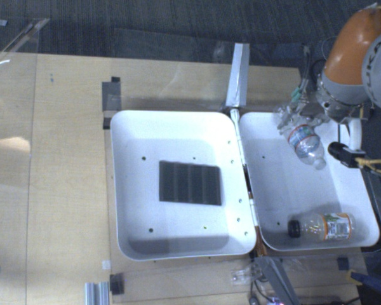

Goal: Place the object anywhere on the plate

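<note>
Hanging from the gripper is a clear, ribbed plastic water bottle with a pale blue label, tilted with its lower end out over the right shallow white plastic bin. The bottle's top sits between the metal fingers, which are pinched on it, just below the grey arm with its glossy orange band. Down from the jaws, near the bin's front wall, a second clear bottle with a black cap and an orange and green label lies on its side, well apart from the held one. Between the two bottles the smooth white floor is open. To the left of the jaws, past the shared rim where the two bins meet, the left white bin holds a dark, flat, rectangular ridged plate at its middle, with bare white floor on all sides of it. Both bins have rounded corners and rest on a pale wooden bench.
</note>
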You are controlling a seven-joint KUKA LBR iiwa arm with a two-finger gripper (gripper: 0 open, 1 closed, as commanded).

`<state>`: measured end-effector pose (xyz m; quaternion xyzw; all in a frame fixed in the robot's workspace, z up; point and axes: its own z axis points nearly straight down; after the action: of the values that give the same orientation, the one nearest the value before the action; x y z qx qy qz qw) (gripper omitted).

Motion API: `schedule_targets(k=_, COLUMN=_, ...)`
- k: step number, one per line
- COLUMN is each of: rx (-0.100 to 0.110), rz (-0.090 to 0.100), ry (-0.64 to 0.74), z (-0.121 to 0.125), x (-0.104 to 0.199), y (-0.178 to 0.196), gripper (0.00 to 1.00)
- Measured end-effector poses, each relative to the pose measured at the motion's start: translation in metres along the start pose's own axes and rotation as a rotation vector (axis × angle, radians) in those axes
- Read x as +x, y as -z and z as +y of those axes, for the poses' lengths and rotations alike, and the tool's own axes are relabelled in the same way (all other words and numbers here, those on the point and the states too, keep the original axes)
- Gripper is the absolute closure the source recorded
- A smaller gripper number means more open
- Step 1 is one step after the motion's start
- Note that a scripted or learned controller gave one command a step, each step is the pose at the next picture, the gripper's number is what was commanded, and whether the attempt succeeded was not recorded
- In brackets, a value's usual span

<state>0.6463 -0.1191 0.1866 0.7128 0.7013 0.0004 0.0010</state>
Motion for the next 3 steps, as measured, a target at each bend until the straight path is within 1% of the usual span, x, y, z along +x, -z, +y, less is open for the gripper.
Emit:
schedule_targets(k=1, rx=-0.005, rz=0.002, ry=0.049, z=-0.047, x=0.081, y=0.061, gripper=1.00)
schedule_targets(k=2, rx=-0.006, rz=0.005, ry=0.169, z=-0.102, x=0.142, y=0.000, gripper=1.00)
schedule_targets(k=3, rx=-0.006, rz=0.002, ry=0.253, z=-0.084, x=0.207, y=0.078, gripper=1.00)
